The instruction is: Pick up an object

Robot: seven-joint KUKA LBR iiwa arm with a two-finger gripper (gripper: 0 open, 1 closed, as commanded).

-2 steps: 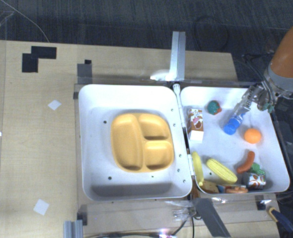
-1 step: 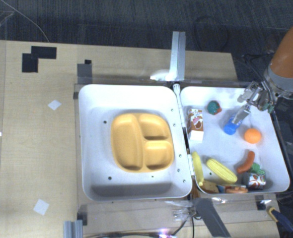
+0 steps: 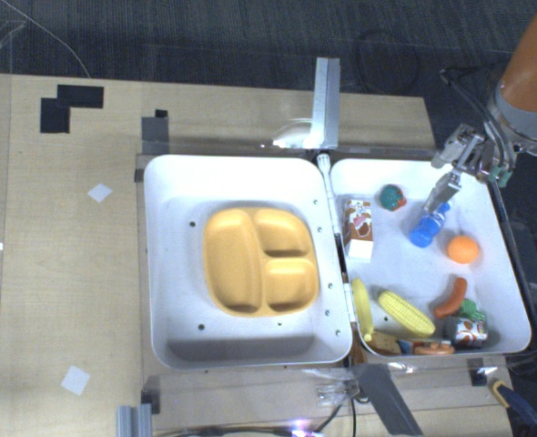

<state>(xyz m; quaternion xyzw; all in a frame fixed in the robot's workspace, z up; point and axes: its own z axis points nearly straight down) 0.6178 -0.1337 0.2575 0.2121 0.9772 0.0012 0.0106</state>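
Canned item (image 3: 469,332) at right bin's (image 3: 505,235) near corner, corn (image 3: 405,312) left of it. Tool (image 3: 448,185) above blue bottle (image 3: 430,224), tip seems touching bottle's top; spread or pressed together, cannot tell. Step: likely approach to grasp. Next: descend around bottle, close, lift.

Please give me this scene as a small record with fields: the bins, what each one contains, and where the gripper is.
left bin: yellow divided tray
right bin: blue bottle, orange ball, teal ball, small carton, banana, corn cob, sausage, small toys at front edge
gripper: over right bin, just above blue bottle's top
held object: none visible
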